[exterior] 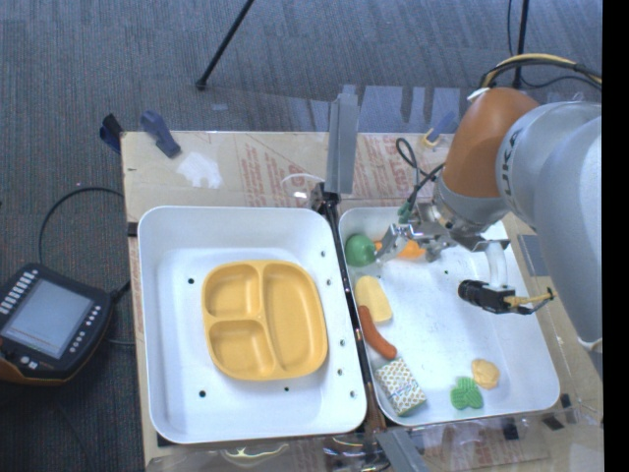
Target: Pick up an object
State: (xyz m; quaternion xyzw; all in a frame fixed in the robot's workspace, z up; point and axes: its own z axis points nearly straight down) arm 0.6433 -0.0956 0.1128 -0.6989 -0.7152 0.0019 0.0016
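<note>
A grey robot arm [555, 185] with an orange band reaches over the right bin [442, 337], one of two white bins on a worktop [256, 165]. Its end effector [413, 239] hangs low just to the right of a green ball [360, 250]. A small orange object [412, 250], the likeliest thing to pick up, also lies just right of the green ball, at the tip of the end effector and partly covered by it. From this angle I cannot tell whether the end effector is spread, pressed together or pinching the orange object.

To grasp well, I judge the end effector should centre on the orange object, stay clear of the green ball, close firmly and lift straight up.

Just below the green ball lies a pale yellow piece [372, 298], then a red-brown sausage [377, 334], then a patterned box [400, 385]. Well below and to the right of the ball sit a green lump [466, 393] and a pale orange lump [484, 372]. Far left of the ball, a yellow divided plate [263, 320] rests in the left bin [177, 264].

The orange object's shape is mostly masked by metal parts. The arm also hides the stretch of bin well to the right of the ball.
</note>
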